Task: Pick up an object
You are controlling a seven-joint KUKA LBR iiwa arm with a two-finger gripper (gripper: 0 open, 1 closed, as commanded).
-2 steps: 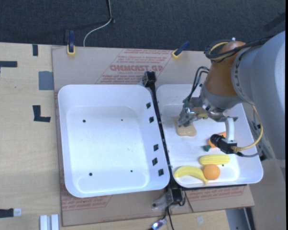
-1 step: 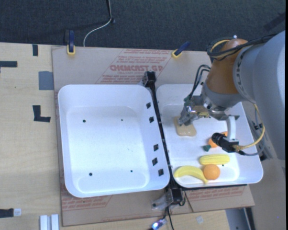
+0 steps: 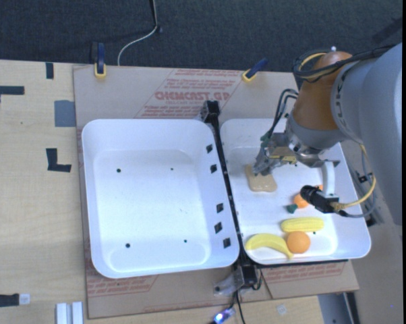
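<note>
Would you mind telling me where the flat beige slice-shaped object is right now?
The flat beige slice-shaped object lies in the right white bin, near the divider, directly under the gripper.

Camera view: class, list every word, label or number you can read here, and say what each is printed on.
"CHEMCAST GP": red print, slanted, on the brown paper-covered board beneath the white bins.
Smaller red print repeats elsewhere on that board, above the bins and along its near edge: too blurred to read.
Black marks on the bench at left are shapes, not letters.
</note>
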